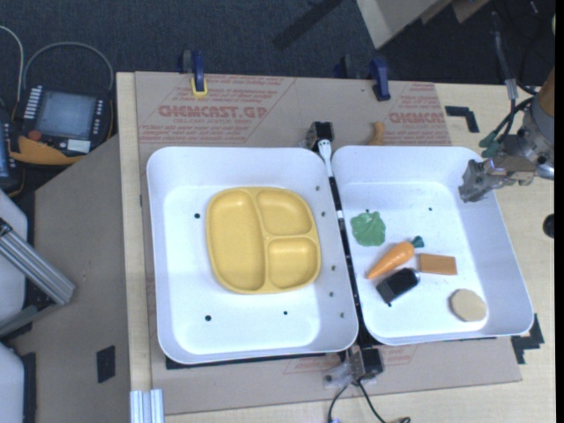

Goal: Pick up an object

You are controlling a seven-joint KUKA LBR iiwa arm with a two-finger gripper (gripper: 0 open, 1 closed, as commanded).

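The gripper [473, 186] hovers at the right bin's [441, 170] two o'clock rim, gripping nothing I can see; its spread I cannot tell. Carrot [390, 258], black block [397, 285] and green piece [368, 227] cluster centrally, reachable from above.

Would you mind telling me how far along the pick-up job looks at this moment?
Nothing looks picked yet. The orange toy carrot, black block, green leafy toy, tan wooden block and beige round piece all lie in the right white bin. The end effector sits at that bin's far right rim, away from them. Reaching, grasping and lifting remain.
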